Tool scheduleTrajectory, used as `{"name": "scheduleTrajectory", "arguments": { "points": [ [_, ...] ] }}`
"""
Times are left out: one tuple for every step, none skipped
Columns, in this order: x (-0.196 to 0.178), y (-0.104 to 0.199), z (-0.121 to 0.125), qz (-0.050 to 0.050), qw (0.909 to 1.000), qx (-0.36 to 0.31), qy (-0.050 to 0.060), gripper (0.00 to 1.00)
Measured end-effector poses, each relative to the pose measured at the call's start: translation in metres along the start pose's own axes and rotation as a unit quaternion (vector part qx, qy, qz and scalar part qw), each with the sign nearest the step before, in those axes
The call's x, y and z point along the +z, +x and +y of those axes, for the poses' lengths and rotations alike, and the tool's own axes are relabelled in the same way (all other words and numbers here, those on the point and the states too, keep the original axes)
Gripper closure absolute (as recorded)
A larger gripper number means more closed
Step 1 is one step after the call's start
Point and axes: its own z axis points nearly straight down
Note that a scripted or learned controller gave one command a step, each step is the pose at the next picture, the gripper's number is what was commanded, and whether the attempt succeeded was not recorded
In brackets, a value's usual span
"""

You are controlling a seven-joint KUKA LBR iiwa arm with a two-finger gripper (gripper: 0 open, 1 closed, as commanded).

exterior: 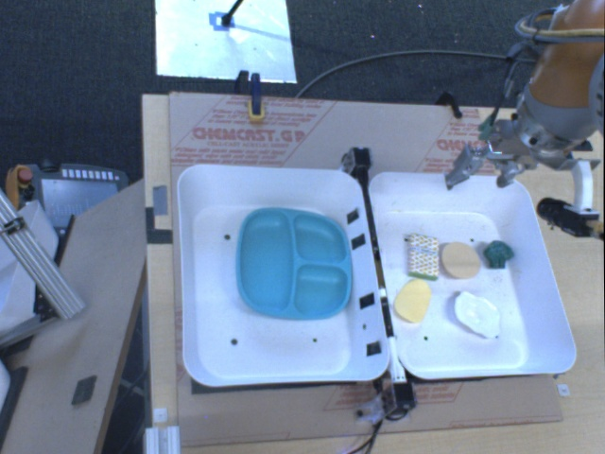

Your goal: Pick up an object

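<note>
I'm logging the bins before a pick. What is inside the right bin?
The right bin holds five small things: a patterned sponge, tan disc, green lump, yellow piece and white lump. Whatever lies beneath them is hidden.

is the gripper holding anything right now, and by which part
Nothing is held. The gripper hangs with open jaws over the far edge of the right bin, apart from the objects lying in it, such as the tan disc.

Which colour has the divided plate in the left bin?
Light blue; the divided plate shows best in the camera view.
</note>
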Motion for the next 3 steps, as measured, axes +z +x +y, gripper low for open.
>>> {"name": "scheduleTrajectory", "arguments": {
  "points": [
    [0.043,0.003,-0.005,0.000,1.0000,0.001,0.001,0.00],
    [0.105,0.002,-0.010,0.000,1.0000,0.001,0.002,0.00],
    [0.155,0.003,-0.010,0.000,1.0000,0.001,0.001,0.00]
  ]
}}
